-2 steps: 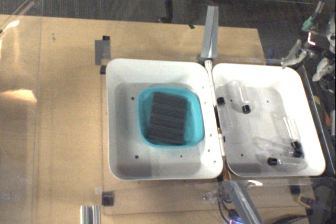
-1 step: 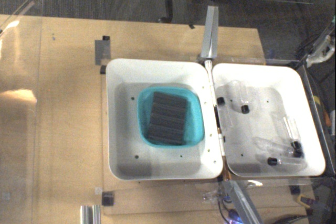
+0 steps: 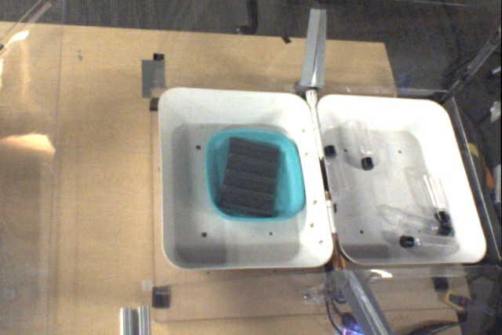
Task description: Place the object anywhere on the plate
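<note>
2 bins: shallow white trays side by side on the wooden bench, the left bin and the right bin touching along their inner rims.
1 plate: a teal plate lies flat on the floor of the left bin, roughly at its middle, so there is free floor all round it.
1 object: a dark grey ribbed block lies flat on the plate, inside the raised teal rim, slightly skewed to the bin walls and covering most of the plate's middle.
Why it sits so: lying on its broad face with the rim around it, the block looks stable and unlikely to slide off.
Right bin contents: several clear plastic pieces with small black ends, one near the upper left, others toward the lower right corner; their exact shape is hard to make out.
Divider: a grey metal bar runs up from the seam between the 2 bins, likely there to keep them lined up.
Gripper state: I cannot tell whether it is open or closed.
Task progress: judging from how things lie, the placing looks done, as the block rests wholly on the plate.
Risk: little; only a knock to the bin would shift it.
</note>
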